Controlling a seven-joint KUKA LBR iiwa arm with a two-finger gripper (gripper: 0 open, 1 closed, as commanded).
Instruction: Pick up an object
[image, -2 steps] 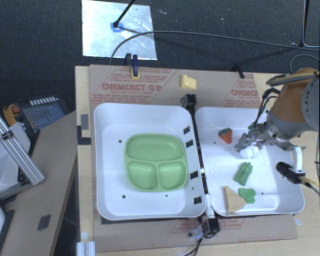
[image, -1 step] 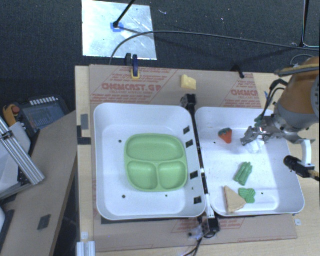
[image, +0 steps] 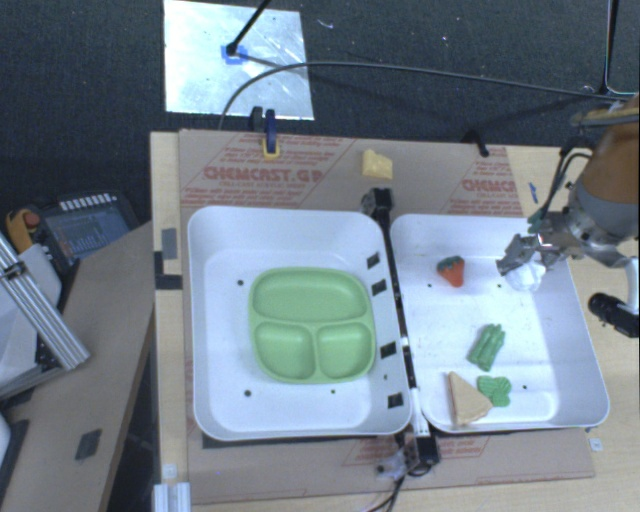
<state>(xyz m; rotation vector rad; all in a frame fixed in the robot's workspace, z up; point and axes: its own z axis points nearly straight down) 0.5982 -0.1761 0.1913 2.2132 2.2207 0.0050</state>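
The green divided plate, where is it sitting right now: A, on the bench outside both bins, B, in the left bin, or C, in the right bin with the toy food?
B: the green divided plate lies flat in the middle of the left bin, while the strawberry and the other toy food pieces lie in the right bin.

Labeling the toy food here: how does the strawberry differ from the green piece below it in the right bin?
The strawberry is red with a green top; the green piece is green all over. The strawberry is short and rounded; the green piece is longer and ridged. The strawberry lies nearer the gripper; the green piece sits closer to the bin's front. Both rest in the right bin, untouched.
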